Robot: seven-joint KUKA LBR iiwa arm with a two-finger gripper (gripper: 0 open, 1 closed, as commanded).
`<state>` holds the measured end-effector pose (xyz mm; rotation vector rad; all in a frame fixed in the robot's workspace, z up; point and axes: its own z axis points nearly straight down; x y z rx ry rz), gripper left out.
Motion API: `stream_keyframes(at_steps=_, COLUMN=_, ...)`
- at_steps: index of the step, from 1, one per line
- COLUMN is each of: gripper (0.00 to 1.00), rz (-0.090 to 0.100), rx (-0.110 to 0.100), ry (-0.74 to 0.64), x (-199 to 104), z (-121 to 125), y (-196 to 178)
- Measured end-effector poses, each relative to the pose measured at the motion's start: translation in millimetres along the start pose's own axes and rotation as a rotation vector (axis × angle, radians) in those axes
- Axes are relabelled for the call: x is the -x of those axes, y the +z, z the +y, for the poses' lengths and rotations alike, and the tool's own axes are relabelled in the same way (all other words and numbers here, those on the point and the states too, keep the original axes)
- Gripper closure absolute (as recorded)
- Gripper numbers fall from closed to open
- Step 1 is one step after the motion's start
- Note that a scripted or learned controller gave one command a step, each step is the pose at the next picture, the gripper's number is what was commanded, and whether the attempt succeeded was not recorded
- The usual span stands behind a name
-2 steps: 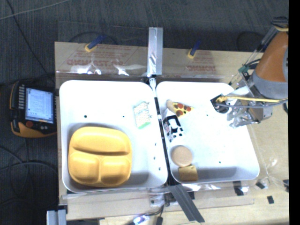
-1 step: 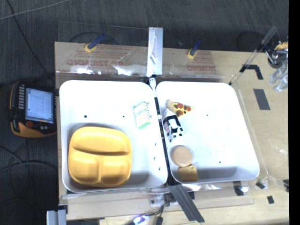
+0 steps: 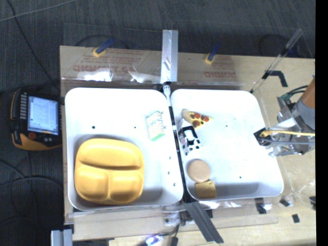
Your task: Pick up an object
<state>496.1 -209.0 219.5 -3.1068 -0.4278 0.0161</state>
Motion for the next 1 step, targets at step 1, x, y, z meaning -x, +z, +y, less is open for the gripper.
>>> stream_keyframes(at_steps=1, gripper=1.0, rz=0.016, rx=0.008, ry=0.073, x=-23.6, z=-29.4, y=130.2)
